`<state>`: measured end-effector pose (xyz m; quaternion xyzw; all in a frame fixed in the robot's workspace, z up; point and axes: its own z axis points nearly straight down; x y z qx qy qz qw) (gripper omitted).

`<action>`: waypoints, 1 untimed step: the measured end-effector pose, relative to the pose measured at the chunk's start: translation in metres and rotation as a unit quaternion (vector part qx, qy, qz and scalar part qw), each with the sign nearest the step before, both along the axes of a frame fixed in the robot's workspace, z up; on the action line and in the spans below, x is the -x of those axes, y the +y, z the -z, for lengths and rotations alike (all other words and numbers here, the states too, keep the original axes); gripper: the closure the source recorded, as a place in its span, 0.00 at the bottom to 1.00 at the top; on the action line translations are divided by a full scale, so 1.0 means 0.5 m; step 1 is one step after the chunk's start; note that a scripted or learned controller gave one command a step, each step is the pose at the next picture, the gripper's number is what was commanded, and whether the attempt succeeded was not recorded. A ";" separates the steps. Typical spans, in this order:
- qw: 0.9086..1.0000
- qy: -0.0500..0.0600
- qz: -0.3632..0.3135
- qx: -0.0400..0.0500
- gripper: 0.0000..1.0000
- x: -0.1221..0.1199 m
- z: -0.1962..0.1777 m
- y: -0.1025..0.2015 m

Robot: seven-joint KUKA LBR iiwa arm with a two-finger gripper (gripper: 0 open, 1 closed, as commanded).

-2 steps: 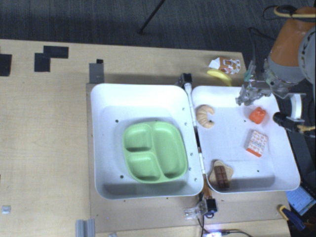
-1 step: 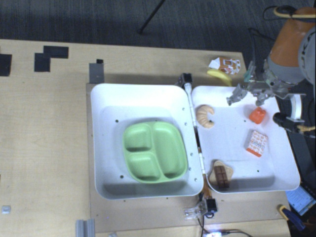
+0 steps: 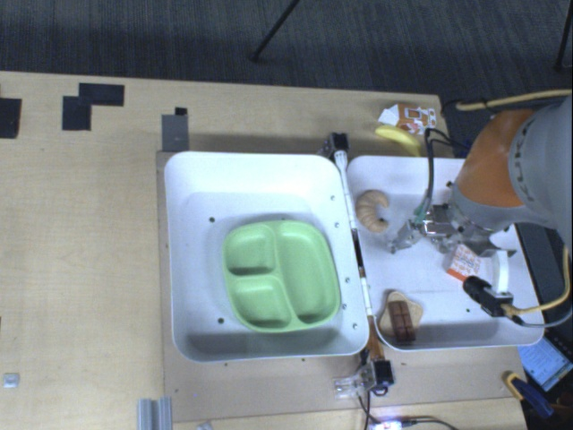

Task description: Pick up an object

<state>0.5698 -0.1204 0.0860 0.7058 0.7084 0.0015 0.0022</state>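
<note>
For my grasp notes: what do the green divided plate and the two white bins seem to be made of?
Green plate: probably moulded plastic with a matte finish; even colour, soft rounded dividers. Left bin and right bin: likely thin, slightly glossy plastic; rounded corners, smooth walls.

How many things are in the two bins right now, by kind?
Green divided plate: 1, left bin
Croissant: 1, right bin
Brown bar: 1, right bin
Total: 3. The arm covers part of the right bin, so more may lie under it.
</note>
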 end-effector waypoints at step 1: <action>1.000 -0.001 0.001 0.000 0.00 0.157 -0.001 0.050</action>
